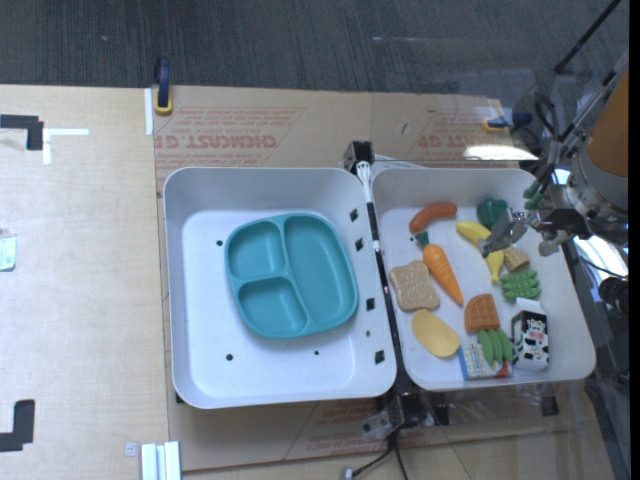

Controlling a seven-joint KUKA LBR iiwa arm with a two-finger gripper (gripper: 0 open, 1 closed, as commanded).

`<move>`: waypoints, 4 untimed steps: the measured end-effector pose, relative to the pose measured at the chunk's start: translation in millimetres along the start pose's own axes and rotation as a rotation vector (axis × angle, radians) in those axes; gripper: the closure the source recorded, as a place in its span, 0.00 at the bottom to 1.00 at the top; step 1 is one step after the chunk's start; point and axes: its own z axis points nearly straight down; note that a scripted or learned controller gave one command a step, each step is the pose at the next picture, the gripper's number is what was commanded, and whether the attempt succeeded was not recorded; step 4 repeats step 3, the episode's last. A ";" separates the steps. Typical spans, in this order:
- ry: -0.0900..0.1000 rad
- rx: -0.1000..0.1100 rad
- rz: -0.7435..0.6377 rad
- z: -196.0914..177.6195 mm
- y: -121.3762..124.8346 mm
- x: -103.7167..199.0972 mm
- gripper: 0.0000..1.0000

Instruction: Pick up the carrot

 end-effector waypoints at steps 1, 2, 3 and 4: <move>0.001 -0.006 -0.053 186.2 25.1 12.5 0.00; 0.001 -0.008 -0.046 177.0 26.5 11.8 1.00; 0.001 -0.002 0.263 88.5 45.1 67.1 1.00; 0.001 -0.002 0.263 88.5 45.1 67.1 1.00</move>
